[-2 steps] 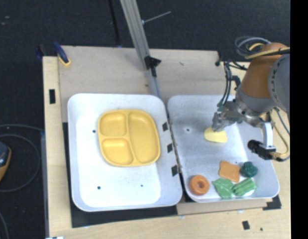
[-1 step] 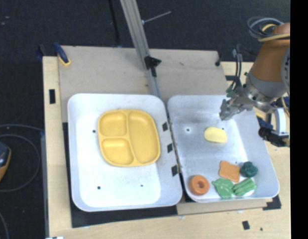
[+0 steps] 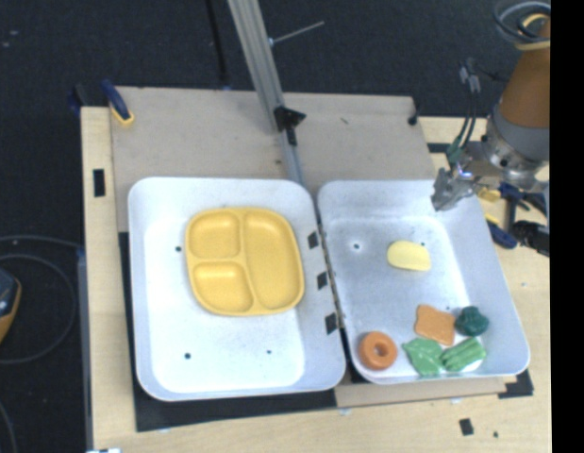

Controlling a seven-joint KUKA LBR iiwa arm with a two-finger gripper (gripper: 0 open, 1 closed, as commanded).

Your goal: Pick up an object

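Note:
In the right bin lie a pale yellow lemon-shaped piece, an orange slab, an orange ring, a dark green lump and light green pieces. My gripper hangs over the bin's far right corner, above and to the right of the yellow piece, and holds nothing that I can see. The arm with its orange band comes in from the right.
The left bin holds a yellow divided tray. A metal pole rises from behind the bins. Cables and a clamp sit at the bench's right edge.

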